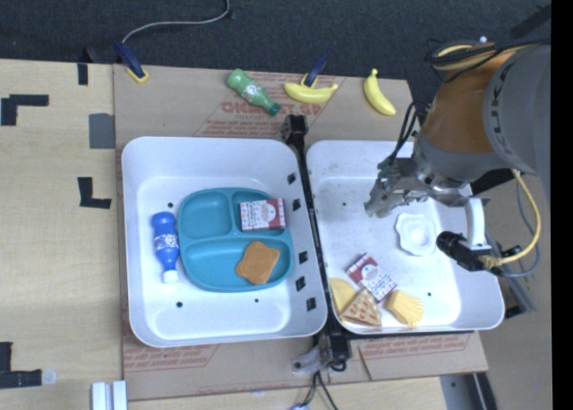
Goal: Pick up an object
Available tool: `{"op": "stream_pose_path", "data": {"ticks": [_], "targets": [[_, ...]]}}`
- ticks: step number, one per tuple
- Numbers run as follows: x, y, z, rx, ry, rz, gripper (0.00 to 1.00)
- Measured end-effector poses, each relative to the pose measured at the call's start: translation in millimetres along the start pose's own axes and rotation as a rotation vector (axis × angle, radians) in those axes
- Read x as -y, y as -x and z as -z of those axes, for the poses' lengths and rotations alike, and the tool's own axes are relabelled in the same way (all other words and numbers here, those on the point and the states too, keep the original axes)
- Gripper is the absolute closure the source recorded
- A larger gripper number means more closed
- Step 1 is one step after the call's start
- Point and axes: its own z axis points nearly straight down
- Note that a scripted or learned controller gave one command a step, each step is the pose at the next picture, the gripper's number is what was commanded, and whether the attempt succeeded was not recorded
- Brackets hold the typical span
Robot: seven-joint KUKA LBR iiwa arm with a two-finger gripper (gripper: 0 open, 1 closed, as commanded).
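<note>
Your gripper (383, 200) hangs over the right bin (336, 175), above bare floor in its upper half. Whether it is released or clenched you cannot tell from this angle, and nothing shows between its tips. The nearest pick is the egg (414, 234), just beside the jaws toward the bin's near right; it is roundish, with no long axis to line up on. The packet (370, 276), waffle (363, 310) and cheese (405, 308) lie further off, toward the near wall.
</note>
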Motion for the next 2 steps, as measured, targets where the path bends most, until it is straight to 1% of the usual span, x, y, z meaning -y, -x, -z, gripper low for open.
{"op": "stream_pose_path", "data": {"ticks": [1, 2], "targets": [[1, 0, -1, 0.000, -0.002, -0.001, 0.00], [64, 5, -99, -0.001, -0.001, -0.002, 0.00]]}}
